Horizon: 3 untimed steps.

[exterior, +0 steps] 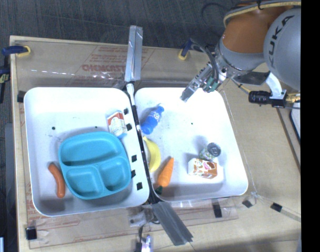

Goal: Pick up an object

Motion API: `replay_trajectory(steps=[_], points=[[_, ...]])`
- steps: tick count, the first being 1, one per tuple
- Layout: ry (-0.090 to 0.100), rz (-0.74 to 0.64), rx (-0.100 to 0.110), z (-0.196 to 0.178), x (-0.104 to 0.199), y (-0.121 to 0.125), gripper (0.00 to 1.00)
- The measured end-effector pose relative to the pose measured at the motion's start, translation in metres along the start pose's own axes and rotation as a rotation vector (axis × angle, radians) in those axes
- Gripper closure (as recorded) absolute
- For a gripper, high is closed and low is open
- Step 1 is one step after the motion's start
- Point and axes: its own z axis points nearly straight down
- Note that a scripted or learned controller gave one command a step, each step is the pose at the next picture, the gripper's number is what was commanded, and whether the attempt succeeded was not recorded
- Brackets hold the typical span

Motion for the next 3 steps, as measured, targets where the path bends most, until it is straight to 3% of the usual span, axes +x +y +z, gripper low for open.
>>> replay_trajectory(steps=[1, 2, 3], points=[[0.004, -0.091, 0.002, 0.05, -0.036, -0.02, 1.0], [0.006, 0.553, 0.005, 0.049, -0.023, -0.059, 1.0], [0.008, 0.696, 0.007, 0.048, 0.011, -0.008, 1.0]])
